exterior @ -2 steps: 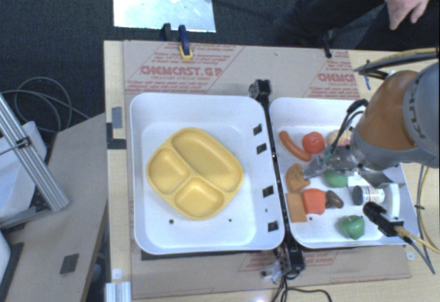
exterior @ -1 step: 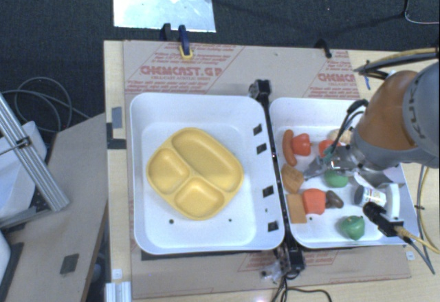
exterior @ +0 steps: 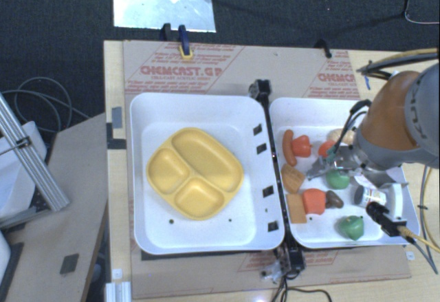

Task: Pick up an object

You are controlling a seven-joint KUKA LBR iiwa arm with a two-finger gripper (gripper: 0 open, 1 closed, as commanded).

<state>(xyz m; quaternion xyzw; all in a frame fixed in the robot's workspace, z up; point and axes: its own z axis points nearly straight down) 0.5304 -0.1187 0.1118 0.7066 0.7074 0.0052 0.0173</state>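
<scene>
I see my gripper (exterior: 335,168) low in the right bin (exterior: 313,109), right of frame centre, its metal fingers (exterior: 317,170) down at a green toy (exterior: 337,179); how far apart they stand, and whether they grip it, I cannot tell. Crowded around are a red sausage (exterior: 300,147), an orange piece (exterior: 326,150), a tan bread piece (exterior: 293,179), a red block (exterior: 314,201) and another green piece (exterior: 352,227). The left bin (exterior: 148,225) bears a yellow divided plate (exterior: 195,173), with bare white floor around it.
</scene>
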